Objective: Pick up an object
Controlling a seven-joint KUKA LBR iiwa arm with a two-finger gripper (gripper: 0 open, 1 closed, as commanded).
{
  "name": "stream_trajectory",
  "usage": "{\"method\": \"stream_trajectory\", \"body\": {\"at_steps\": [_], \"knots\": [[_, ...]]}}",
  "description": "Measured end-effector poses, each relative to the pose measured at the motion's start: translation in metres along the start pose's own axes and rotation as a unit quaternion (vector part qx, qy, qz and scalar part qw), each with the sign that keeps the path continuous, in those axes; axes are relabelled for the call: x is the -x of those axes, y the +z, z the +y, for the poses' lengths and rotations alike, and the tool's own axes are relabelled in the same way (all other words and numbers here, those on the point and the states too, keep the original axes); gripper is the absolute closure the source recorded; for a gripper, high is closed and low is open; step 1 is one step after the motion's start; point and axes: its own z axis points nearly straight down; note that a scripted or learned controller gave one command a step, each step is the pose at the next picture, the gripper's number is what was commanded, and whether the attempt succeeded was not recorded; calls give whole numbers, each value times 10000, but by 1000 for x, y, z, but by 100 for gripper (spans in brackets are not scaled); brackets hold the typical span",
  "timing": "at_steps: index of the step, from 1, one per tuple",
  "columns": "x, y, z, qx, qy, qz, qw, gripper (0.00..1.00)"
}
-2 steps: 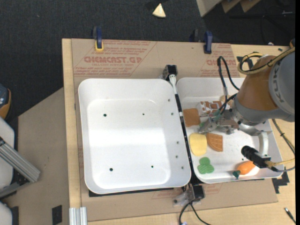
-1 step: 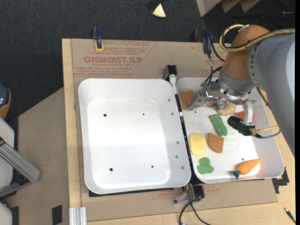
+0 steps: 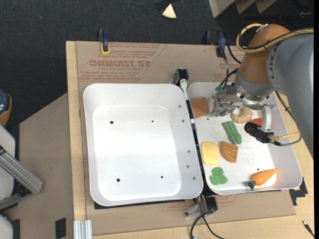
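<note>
The green stick (image 3: 232, 132) lies long, slanting up-left to down-right. It sits just below the gripper (image 3: 223, 105). I cannot tell how it's set

Arm (image 3: 294, 59) cut off at right edge. Gripper (image 3: 223, 105) low over right bin (image 3: 286, 180); finger state unreadable against clutter. Beige piece (image 3: 242, 115) and red piece (image 3: 256, 122) partly hidden under wrist; identity unclear. Bin's far rim hidden behind arm.
</note>
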Motion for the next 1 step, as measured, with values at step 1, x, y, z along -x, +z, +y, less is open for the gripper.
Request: {"method": "stream_trajectory", "body": {"at_steps": [1], "knots": [[-10,12,-48,-40,15,13,10000,100]]}}
